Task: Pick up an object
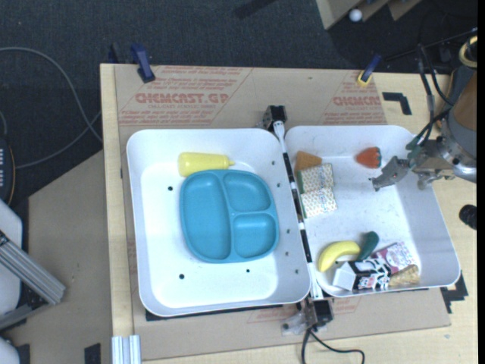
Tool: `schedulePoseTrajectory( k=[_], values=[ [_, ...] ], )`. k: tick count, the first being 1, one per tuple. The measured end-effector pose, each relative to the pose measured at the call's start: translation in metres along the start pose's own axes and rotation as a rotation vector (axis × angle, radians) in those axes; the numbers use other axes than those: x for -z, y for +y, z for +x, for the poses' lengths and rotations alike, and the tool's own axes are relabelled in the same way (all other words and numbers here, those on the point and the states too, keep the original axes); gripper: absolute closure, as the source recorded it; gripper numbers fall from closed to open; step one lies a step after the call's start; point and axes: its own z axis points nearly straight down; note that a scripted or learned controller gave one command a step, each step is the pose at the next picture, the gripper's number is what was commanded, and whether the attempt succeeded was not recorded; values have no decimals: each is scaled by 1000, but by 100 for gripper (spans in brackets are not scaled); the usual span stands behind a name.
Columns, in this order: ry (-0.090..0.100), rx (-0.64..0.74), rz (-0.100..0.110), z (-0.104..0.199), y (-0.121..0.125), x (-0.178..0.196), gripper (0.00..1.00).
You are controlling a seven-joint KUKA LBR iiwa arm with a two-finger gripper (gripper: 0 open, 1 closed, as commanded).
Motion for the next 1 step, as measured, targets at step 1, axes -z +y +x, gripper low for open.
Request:
schedulePoseTrajectory(
  k=[1],
  values=[
    [0,1,0,-16,94,-76,0]
  ],
)
